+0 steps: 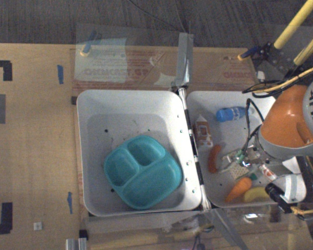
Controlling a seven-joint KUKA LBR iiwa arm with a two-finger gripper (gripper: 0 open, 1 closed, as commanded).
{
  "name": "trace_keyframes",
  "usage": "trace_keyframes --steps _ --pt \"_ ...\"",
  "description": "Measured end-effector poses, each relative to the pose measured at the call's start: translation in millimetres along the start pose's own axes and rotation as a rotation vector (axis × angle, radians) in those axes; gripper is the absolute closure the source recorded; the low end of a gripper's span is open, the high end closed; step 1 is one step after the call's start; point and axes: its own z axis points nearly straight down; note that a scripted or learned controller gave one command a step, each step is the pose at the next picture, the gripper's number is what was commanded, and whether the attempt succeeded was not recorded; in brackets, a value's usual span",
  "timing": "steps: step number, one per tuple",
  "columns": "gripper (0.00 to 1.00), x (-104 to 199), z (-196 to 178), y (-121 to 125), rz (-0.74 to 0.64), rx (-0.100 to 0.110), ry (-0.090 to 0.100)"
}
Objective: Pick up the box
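While the arm (289, 121) leans in from the right over the right bin (219, 100), its gripper (243, 158) sits low among the clutter in there, and honestly it's too hidden and blurry to say what state it's in. The box (202, 130), a small carton with a brownish print, lies near the left wall of that same bin, apart from the gripper, with nothing gripping it. Just below the box there's a red sausage-looking thing (214, 158), and up toward the far side of the bin a blue bottle (230, 113) lies on its side. Down near the front edge sit a carrot (239, 188) and a banana (256, 194), right beside each other. Over in the left bin (94, 108) a teal divided plate (142, 171) rests toward the front right corner. Both bins sit side by side on the wooden bench (31, 155).
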Motion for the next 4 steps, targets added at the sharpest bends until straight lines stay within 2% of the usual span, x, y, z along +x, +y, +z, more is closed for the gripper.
trace_keyframes --steps 1,2,3,4 --pt "0.0 -23.4 1.1 99.2 -0.071 0.0 -0.002" --pt "0.0 -17.5 0.7 46.7 0.007 0.003 0.001" --pt "0.0 6.2 0.0 0.3 0.054 0.002 0.001" --pt "1.0 3.1 -10.2 0.3 0.061 -0.002 0.0"
